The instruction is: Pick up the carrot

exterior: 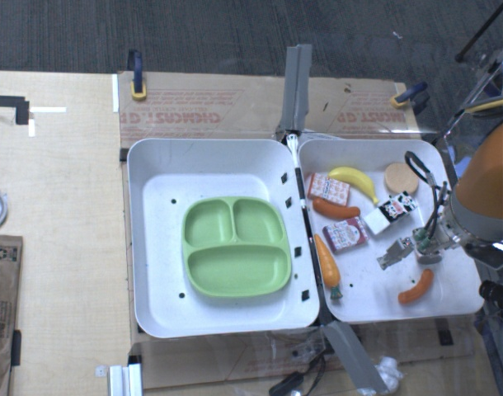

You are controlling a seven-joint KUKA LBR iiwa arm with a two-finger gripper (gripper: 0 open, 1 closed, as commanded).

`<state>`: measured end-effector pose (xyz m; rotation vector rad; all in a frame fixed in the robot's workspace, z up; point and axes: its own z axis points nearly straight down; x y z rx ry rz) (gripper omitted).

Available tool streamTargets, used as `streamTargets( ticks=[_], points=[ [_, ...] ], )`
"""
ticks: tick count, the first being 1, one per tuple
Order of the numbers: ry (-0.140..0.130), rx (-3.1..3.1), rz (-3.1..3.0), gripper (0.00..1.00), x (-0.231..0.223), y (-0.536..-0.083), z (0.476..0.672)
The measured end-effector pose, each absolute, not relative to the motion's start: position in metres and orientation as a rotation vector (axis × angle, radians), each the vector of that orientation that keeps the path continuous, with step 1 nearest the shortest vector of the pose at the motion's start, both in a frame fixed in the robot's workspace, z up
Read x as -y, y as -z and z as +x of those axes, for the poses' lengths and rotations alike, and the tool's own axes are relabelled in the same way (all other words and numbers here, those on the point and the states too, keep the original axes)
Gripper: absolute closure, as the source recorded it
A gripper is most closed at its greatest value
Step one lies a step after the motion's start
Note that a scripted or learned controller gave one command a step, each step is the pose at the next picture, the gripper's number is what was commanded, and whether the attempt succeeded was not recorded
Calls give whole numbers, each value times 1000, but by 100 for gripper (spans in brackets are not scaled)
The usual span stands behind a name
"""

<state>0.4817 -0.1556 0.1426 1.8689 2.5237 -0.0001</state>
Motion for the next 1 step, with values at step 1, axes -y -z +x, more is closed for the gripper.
streamTargets(
  ticks=[1],
  points=[
    [1,-2564,1814,0,75,-191,505]
  ],
)
